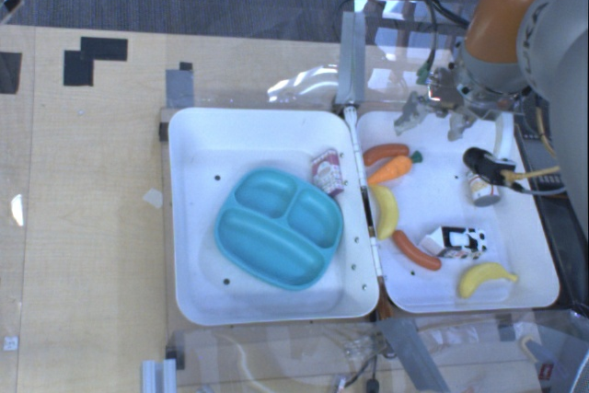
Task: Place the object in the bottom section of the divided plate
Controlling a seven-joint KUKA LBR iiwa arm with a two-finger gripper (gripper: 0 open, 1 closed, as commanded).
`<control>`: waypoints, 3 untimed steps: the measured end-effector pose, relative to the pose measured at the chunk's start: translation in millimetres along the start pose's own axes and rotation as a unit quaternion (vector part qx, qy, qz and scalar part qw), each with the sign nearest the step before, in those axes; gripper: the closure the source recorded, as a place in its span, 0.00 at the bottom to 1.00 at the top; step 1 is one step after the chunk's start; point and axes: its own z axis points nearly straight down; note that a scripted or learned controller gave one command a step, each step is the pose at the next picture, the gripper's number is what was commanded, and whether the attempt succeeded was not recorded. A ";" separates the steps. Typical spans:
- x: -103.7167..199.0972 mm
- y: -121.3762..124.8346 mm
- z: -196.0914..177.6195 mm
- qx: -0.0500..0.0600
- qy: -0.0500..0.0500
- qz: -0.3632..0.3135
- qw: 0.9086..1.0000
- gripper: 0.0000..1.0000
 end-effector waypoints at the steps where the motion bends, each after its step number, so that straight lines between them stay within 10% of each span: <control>1: -8.5 7.6 -76.1 -0.001 0.000 0.049 0.999 0.00; 3: -15.8 22.6 -10.4 0.000 0.000 0.080 0.997 0.00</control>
